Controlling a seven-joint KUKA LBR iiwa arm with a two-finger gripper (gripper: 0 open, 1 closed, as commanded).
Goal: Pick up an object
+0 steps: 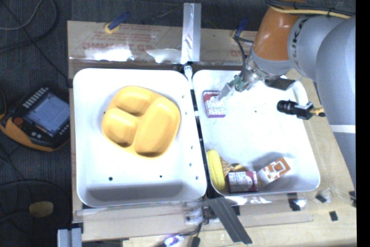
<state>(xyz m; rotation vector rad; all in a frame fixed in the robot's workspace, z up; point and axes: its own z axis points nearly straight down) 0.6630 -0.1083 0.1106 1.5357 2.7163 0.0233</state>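
A: Where is the arm (306, 32)?

B: It reaches in from the right, over the far part of the right bin (300, 142). The orange band (274, 32) sits above the wrist, and the gripper (222, 93) points down and to the left, toward the bin's far left corner.

A: Is it holding anything?

B: A small white card with a red print (214, 107) sits right at its tip, against the bin floor. I cannot tell whether the tool is open, closed, or gripping the card; the tip is too small and blurred.

A: What else is in that bin?

B: Along the near wall lie a yellow corn cob (215, 169), a small can with a dark red label (241, 180) just beside it, and an orange and white carton (274, 171) next to the can. All three are well apart from the gripper.

A: And the left bin (92, 182)?

B: It holds a big yellow lumpy thing (140, 120), set toward the far half, with bare white floor in front
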